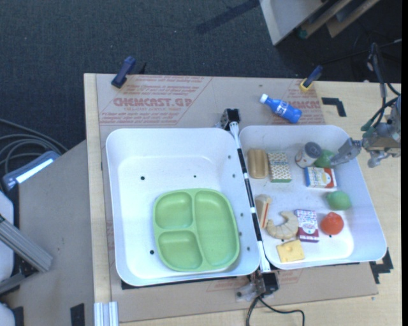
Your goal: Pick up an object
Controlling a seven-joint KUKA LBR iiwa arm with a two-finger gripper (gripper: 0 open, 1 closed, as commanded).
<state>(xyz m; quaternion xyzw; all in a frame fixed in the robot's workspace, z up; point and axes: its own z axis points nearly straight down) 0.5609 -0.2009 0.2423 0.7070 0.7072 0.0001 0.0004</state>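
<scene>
Here we see the tool at the right bin's upper-right edge, just above the food items; we can't tell its state. Nearest objs: green piece touching it, grey can beside that. Left bin holds a green divided tray. Blue bottle lies on the tabletop.

A table topped with a printed brown sheet stands on dark carpeted floor, with grey cables coiled on the floor beyond its left edge and pale wooden furniture standing past its far right corner.
</scene>
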